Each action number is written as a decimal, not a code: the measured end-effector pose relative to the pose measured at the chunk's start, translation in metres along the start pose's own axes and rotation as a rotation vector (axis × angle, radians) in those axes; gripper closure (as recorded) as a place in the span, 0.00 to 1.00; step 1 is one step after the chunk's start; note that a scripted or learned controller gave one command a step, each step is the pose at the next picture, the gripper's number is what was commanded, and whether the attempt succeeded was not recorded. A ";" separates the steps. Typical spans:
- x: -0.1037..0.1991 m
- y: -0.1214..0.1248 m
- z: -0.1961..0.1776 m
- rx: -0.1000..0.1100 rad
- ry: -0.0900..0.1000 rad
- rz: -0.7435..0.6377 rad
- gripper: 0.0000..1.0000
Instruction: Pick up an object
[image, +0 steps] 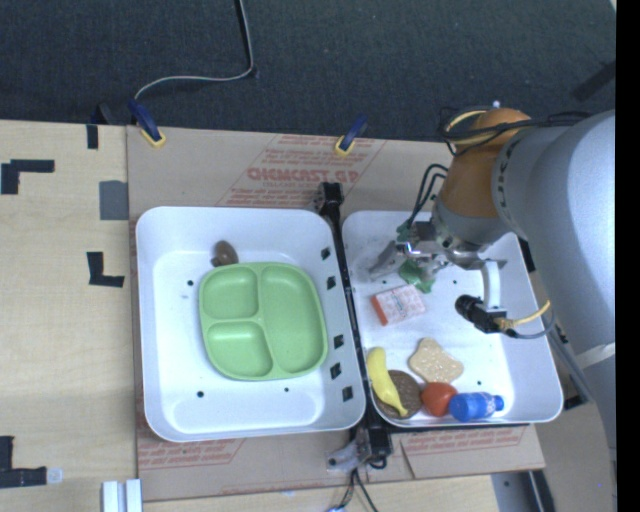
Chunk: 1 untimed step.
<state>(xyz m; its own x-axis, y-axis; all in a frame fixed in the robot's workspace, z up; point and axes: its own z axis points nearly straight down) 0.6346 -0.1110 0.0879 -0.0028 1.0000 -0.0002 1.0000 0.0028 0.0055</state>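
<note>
My gripper (402, 260) hangs low over the upper left part of the right bin (541, 372). A small green object (417, 276) lies right under it, partly hidden by the gripper. Just below that lies a pink-orange packet (398, 304). Toward the bin's front sit a slice of toast (435, 361), a yellow banana (380, 378), a brown disc (407, 383), a red tomato (437, 399) and a blue bottle (472, 405).
The left bin (150, 300) holds a green divided plate (264, 320) and a small brown object (224, 253) at its back. A black clamp strip (340, 290) runs between the bins. The grey arm (560, 210) covers the right bin's far right corner.
</note>
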 end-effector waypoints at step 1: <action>-0.009 0.036 0.000 -0.001 0.001 -0.001 0.00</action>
<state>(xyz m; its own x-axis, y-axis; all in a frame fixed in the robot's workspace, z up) 0.6708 -0.1195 0.0880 -0.0041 1.0000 0.0009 1.0000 0.0041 0.0066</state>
